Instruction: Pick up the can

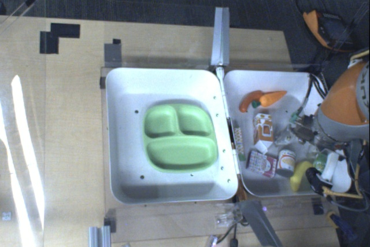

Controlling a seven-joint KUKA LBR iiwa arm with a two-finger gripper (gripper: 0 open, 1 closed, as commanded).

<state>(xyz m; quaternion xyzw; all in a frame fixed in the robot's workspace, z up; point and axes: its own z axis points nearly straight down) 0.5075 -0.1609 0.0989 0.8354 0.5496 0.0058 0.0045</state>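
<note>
I reach into the right bin [234,124] from the right; my gripper [299,129] hangs above the clutter, grip state impossible to tell; the can [285,161] sits near the front wall, beside a banana [299,174]; next I must descend onto it.

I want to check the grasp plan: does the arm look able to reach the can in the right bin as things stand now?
Probably yes. The can stands in the right bin, with the arm right beside it. Nothing covers its top, but a yellow item and a small carton crowd its sides.
</note>
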